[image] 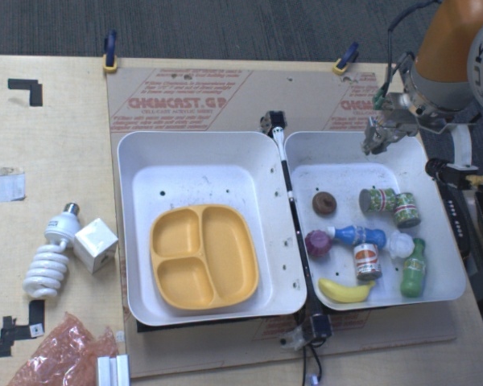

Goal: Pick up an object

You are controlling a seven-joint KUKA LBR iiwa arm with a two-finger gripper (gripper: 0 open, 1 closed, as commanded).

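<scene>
A: Where is the gripper (378, 143)?
B: Above the right bin's (306, 155) far edge; whether it is wide or narrow cannot be told.
A: And the objects?
B: Banana (344, 291), green bottle (414, 269) and cans (lying loose) nearer in that bin; yellow tray (203, 256) in the left bin (133, 215).

A wooden bench (48, 159) carries a printed brown cardboard sheet (185, 95), held at its far edge by two blue clamps (109, 51). To the left of the bins lie a white spiral light bulb (50, 256) and, just beside it, a small white cube (95, 244). Near the front left corner sits crumpled pink-red mesh (64, 352). A black L-shaped mark (28, 89) and a small grey square tag (10, 186) sit further left. Grey carpet (225, 10) runs behind the bench.
</scene>
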